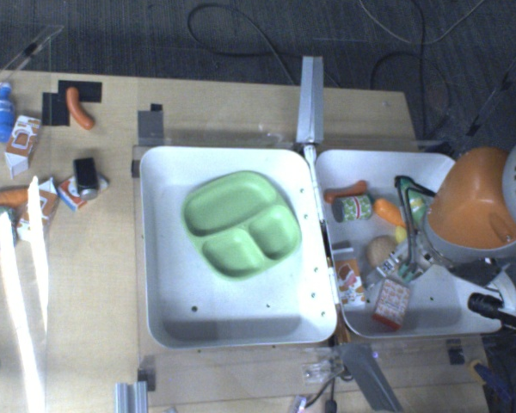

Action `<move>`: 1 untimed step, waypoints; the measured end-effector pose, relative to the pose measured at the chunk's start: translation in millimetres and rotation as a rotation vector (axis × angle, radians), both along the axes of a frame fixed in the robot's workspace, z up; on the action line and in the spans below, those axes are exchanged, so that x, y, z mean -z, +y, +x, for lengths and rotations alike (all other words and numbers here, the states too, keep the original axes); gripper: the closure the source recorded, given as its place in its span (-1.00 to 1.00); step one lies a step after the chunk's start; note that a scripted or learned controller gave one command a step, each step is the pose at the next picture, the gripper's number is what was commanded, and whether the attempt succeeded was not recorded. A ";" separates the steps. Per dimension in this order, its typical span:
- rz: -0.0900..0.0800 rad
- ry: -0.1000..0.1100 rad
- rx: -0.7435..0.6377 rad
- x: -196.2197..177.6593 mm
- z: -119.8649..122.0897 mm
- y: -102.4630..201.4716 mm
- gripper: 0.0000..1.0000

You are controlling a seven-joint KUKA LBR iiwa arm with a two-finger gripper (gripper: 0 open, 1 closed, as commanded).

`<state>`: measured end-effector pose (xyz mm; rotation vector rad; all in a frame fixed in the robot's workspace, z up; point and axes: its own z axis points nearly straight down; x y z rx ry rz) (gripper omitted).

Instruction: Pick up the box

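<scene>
The desk (86, 256) carries 2 shallow white bins side by side. The left bin (163, 317) holds a green divided plate (241, 224) lying near its middle. In the right bin (439, 317) the box (390, 303), red with a pale printed face, lies tilted near the front wall. The gripper (406, 269) sits just above the box at its upper end, touching or nearly touching it; whether it is open, closed or gripping the box cannot be told from this angle. The grey arm with its orange band (469, 200) reaches in from the right over the bin. Near the box lie a smaller carton (350, 282) by the dividing wall, a round brownish item (381, 249), a small can (353, 207) and an orange piece (390, 212).
</scene>
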<state>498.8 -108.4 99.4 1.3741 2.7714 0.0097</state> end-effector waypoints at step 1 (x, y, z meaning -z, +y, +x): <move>0.002 -0.007 -0.002 -11.3 2.8 2.2 1.00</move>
